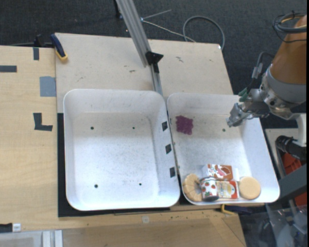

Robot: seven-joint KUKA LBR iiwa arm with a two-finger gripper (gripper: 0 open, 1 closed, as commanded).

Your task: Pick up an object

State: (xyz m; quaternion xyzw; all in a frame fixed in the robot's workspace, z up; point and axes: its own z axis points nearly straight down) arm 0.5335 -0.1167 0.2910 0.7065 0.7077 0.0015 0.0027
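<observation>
In the right bin (257,138) a small purple object (184,124) lies near the far left part of the floor. Along the bin's near wall sit a red and white can (210,189), a red and white packet (220,172), a round tan cookie (250,187) and a second tan round piece (191,187). My gripper (235,117) hangs over the bin's far right edge, well to the right of the purple object. Nothing shows between its fingers.
The left bin (77,138) stands beside the right one, joined at a shared wall with black marks. A slanted metal pole (136,30) crosses the far side of the bench. A yellow and blue clamp (58,48) lies at the bench's far left.
</observation>
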